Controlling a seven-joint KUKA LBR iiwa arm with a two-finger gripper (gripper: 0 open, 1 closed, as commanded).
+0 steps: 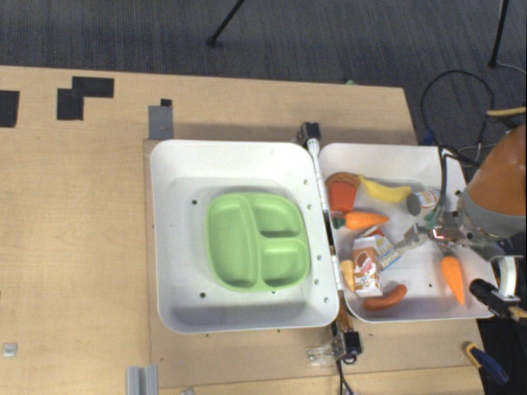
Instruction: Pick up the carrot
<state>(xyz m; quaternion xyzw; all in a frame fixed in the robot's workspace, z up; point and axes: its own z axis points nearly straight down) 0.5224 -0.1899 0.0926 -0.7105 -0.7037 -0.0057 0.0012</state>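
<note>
Two bins are seen: the left bin point(165, 220) carries a green divided plate point(257, 240). In the right bin point(432, 159), one carrot point(365, 219) lies at nine o'clock, another carrot point(453, 278) at four. The gripper point(428, 233) hangs between them; its finger state cannot be told. Nothing is lifted yet.
</note>
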